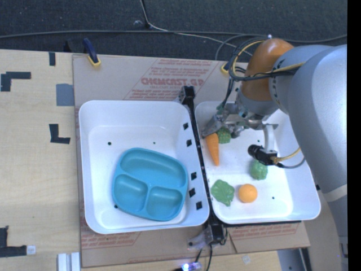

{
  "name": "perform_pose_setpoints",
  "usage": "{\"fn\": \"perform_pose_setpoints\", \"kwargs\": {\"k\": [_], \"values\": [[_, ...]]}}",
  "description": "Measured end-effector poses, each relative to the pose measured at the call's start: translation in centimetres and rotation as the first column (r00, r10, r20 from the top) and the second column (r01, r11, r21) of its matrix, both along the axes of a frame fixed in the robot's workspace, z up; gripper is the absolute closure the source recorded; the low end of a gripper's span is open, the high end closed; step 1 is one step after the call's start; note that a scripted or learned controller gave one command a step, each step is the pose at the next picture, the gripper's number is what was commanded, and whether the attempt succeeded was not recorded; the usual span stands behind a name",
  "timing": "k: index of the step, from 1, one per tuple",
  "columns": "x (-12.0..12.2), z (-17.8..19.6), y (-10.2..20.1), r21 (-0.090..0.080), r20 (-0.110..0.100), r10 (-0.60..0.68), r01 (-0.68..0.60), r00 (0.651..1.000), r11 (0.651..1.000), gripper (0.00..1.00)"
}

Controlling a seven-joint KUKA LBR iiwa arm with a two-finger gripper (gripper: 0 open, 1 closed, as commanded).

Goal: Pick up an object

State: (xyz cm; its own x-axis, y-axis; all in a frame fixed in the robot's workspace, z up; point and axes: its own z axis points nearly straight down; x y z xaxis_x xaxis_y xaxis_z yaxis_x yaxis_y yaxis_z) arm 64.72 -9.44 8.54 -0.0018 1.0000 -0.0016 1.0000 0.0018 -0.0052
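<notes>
2 bins sitting side by side. Divided tray [150, 184] lying in left bin [93, 117]. In right bin [302, 205]: carrot [212, 149] lying near divider, ball [247, 193] sitting right of leafy piece [223, 191], gripper [225, 126] hovering behind carrot.

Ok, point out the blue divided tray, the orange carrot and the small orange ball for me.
Blue divided plastic tray [148, 165]: camera view, on the ridge of its large upper compartment.
Orange toy carrot [213, 149]: camera view, mid-body.
Small orange ball [247, 193]: camera view, centre of its top.
</notes>
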Motion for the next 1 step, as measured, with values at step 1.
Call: {"fn": "perform_pose_setpoints", "kwargs": {"k": [1], "values": [[0.16,1.41,0.10,0.001,0.005,0.001,-0.001,1.000,1.000,1.00]]}}
